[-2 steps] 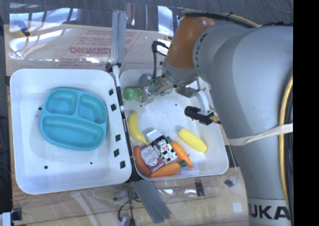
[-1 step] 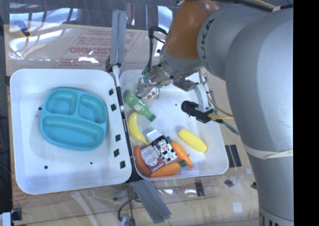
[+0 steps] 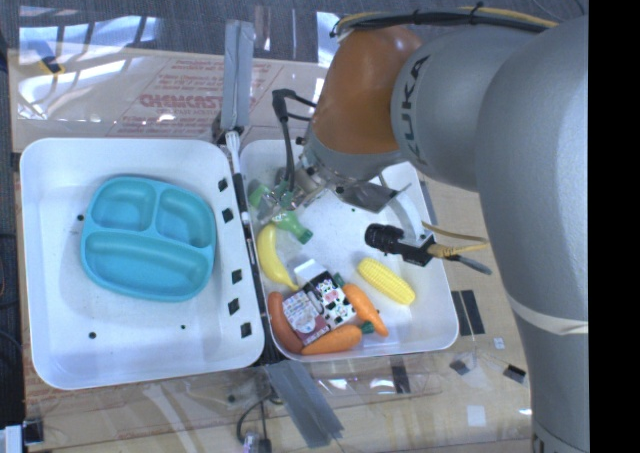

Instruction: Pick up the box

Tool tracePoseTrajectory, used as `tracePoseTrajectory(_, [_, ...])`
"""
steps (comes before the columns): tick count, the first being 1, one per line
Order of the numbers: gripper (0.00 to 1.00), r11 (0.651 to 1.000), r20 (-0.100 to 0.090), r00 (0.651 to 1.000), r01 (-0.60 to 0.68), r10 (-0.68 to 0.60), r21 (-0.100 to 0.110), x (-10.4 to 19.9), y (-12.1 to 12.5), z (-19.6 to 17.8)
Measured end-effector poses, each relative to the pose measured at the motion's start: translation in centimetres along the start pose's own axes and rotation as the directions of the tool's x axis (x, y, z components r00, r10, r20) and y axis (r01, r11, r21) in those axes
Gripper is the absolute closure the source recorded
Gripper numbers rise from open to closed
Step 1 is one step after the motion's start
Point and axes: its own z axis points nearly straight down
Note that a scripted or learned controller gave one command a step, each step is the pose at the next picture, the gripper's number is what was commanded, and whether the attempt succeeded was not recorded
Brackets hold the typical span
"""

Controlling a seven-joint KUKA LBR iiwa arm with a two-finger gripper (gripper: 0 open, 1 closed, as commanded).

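Camera view: box hemmed by carrots, banana, corn; tool's state unclear.

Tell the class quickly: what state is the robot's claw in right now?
Claw: cannot be told; it sits low in the right white bin, above the yellow plastic banana.

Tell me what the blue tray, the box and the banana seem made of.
Blue tray: likely moulded plastic; uniform colour, soft sheen.
Box: probably printed cardboard; flat faces with graphics.
Banana: looks like toy plastic; smooth, even yellow.
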Motion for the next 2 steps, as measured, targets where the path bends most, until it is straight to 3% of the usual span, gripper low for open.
tracePoseTrajectory(1, [1.0, 1.0, 0.003, 1.0, 0.011, -0.011, -0.003, 1.8, -0.3, -11.0])
tracePoseTrajectory(2, [1.0, 0.97, 0.002, 0.97, -0.245, 0.245, -0.002, -2.7, -3.0, -13.5])
